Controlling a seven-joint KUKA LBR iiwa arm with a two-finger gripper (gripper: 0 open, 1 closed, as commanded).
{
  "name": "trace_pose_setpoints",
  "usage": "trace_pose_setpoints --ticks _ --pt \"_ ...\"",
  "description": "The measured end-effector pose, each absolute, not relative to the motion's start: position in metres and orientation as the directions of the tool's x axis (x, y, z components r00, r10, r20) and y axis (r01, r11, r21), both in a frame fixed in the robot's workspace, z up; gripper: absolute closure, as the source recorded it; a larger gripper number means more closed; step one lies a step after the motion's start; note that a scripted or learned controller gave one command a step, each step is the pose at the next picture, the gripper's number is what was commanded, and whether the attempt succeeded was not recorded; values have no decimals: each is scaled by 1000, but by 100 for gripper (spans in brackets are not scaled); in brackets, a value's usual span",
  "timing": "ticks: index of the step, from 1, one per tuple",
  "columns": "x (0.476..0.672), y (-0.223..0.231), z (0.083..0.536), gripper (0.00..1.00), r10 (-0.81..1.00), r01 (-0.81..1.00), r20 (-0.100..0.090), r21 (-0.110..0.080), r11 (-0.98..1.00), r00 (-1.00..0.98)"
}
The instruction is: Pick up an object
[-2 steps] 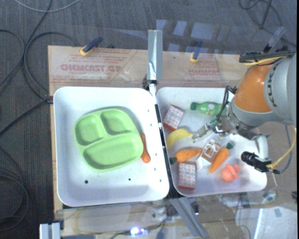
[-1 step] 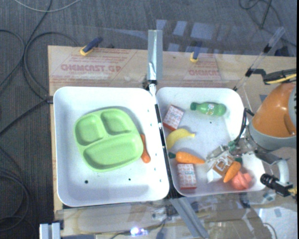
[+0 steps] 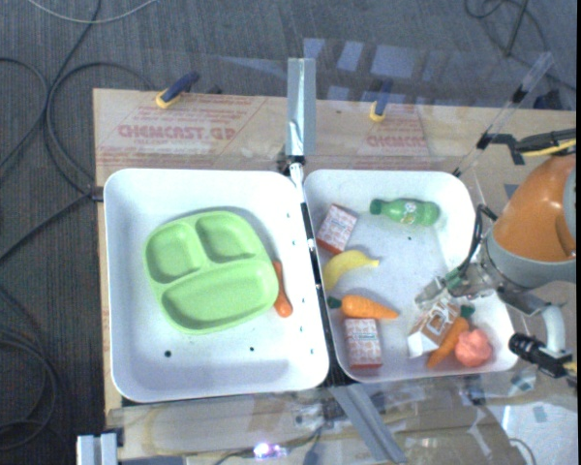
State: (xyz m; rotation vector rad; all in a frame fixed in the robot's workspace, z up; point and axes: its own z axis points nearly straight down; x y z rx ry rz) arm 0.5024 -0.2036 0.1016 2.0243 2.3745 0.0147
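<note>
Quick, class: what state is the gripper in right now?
Gripper: low over the right bin; open, shut or holding cannot be told.

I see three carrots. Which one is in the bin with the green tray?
The thin carrot lying against the green tray's right edge in the left bin. The other two carrots lie in the right bin.
</note>
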Motion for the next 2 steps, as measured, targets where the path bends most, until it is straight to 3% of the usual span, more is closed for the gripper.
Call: trace_pose_setpoints --ticks 1,2 --pt "527 -185 196 100 993 993 -1 -2 118 -118" --pt "527 -185 197 0 993 993 -1 -2 118 -118"
